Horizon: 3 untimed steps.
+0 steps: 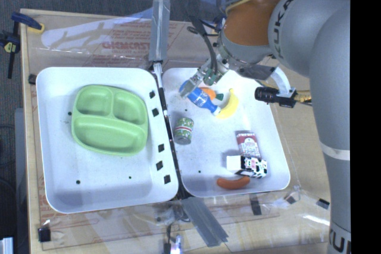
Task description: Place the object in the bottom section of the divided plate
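Nearest the lens, arm (pixel 309 38) enters from the right; gripper (pixel 200 81) hovers over blue object (pixel 204 100) in right bin (pixel 274 146), beside banana (pixel 229 105). Finger spread cannot be told. Green divided plate (pixel 110 119) sits in left bin (pixel 53 181). Risk: crowded neighbours cause a missed grasp

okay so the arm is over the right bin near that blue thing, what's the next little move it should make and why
Probably a short descent onto the blue object. The gripper sits at that object's upper left edge in the right bin, beside the banana, and nothing shows between its tips. The green divided plate waits in the left bin, so a grasp comes first.
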Available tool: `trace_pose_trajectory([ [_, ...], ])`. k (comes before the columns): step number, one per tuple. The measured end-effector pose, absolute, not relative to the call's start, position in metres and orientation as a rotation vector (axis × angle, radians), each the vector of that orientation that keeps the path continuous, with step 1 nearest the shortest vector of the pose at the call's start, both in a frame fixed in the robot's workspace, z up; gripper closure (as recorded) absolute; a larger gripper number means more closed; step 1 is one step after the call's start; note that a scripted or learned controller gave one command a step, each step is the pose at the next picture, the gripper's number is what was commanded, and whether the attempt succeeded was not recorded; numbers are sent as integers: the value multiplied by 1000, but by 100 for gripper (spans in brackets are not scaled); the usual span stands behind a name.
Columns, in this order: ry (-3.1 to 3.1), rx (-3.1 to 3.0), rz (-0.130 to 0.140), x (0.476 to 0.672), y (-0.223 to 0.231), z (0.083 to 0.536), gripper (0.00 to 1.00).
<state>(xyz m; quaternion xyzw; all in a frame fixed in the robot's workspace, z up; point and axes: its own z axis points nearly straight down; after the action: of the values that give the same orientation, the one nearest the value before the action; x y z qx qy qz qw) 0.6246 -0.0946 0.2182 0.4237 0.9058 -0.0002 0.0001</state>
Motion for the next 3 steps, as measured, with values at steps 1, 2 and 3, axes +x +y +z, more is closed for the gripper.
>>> trace_pose_trajectory([
  [1,2845,1331,0,625,-95,218,0],
  [2,2848,1322,0,626,-94,229,100],
  [3,2806,1416,-2,620,-3,201,100],
])
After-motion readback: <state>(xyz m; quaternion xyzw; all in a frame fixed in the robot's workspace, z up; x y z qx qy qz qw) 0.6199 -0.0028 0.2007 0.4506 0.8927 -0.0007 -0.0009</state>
